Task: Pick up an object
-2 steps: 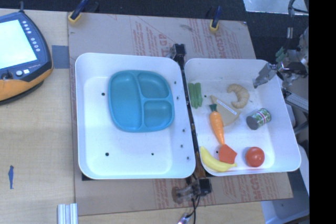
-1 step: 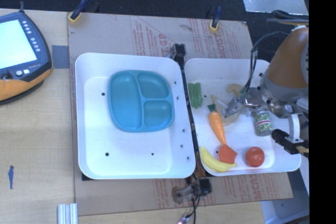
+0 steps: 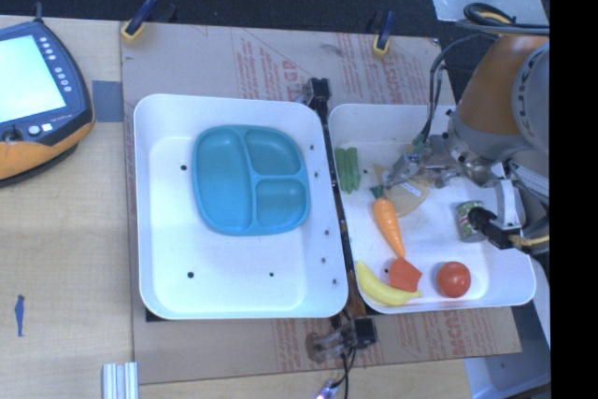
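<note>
The surface [image 3: 65, 238] carries 2 shallow white bins side by side. In the left bin [image 3: 159, 201] lies a blue plate [image 3: 250, 179] with 3 compartments, a little to the far side of the middle.

The right bin [image 3: 509, 290] holds the small things. A green vegetable [image 3: 348, 169] lies near its left wall, toward the far side. An orange carrot [image 3: 389, 225] lies to the right of it and nearer, with its leafy end pointing far. Just at the near tip of the carrot there is a red block [image 3: 405, 276], and a yellow banana [image 3: 381, 290] touches this block at the near left corner of the bin. A red tomato [image 3: 453, 279] sits to the right of the block, apart from it.

The grey arm [image 3: 500, 103] with an orange band reaches in from the right over the far part of the right bin. Its claw [image 3: 411, 171] is low, close to the far end of the carrot. I cannot tell if the claw is apart or together, and I see nothing clearly held in it.
</note>
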Controlling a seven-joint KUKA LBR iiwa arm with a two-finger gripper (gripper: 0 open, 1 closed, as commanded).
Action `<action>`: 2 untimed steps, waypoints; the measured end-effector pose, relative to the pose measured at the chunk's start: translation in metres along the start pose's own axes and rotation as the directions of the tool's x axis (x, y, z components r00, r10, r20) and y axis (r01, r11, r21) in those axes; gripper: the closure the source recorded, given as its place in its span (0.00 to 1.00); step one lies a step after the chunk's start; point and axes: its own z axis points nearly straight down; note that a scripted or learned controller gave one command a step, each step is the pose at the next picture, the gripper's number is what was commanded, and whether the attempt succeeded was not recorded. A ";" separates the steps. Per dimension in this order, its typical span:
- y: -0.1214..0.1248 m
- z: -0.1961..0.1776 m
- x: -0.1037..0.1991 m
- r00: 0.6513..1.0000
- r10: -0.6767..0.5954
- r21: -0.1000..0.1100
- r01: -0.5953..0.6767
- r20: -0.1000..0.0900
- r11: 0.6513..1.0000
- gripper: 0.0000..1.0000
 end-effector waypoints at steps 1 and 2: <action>0.058 0.003 0.002 1.000 0.004 0.003 -0.004 -0.002 1.000 0.00; 0.056 -0.008 0.000 1.000 0.000 0.017 0.000 -0.004 1.000 1.00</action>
